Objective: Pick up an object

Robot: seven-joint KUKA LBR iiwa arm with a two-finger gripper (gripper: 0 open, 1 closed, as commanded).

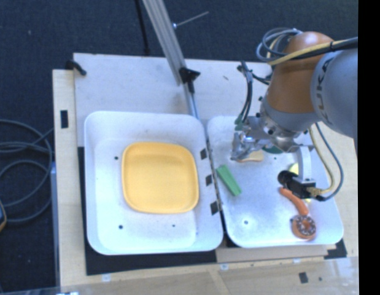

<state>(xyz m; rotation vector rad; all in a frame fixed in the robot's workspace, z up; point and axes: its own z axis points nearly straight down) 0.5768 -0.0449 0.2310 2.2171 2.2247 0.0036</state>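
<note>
My gripper (pixel 242 147) hangs low over the back left part of the right bin (pixel 263 226). A pale tan piece (pixel 255 157) lies right beside its tip, partly hidden by the gripper. A green block (pixel 228 180) lies on the bin floor just below and left of the gripper, close to the bin's left wall. Further right, an orange carrot-like piece (pixel 295 199) and a brown doughnut (pixel 303 227) rest near the bin's front right corner.
A square yellow plate (pixel 159 177) fills the middle of the left bin (pixel 104 226). A slanted metal pole (pixel 168 39) stands behind the bins. The grey arm with its orange band (pixel 300 72) covers the right bin's back right.
</note>
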